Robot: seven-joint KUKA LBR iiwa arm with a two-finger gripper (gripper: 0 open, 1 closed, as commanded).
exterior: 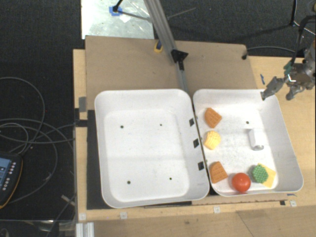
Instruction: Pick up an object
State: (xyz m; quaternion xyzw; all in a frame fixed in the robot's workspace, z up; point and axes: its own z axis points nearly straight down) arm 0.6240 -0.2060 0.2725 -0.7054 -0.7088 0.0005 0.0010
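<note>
My hand (282, 88) hangs spread and empty over the right bin's (284, 127) far corner. I judge the red tomato (241, 182) may roll free, crowded by the green piece (259, 172).

Both bins, left (143, 147) and right (276, 132), look like smooth, matt white moulded plastic. The tabletop (123, 63) appears to be matt brown board. The tomato (241, 182) has a glossy red skin; the corn cob (212, 140) looks bumpy, yellow plastic.

arm (310, 58) cut off by right edge, pincer (282, 89) blurred, handheld screen (7, 174) cropped at left
</note>
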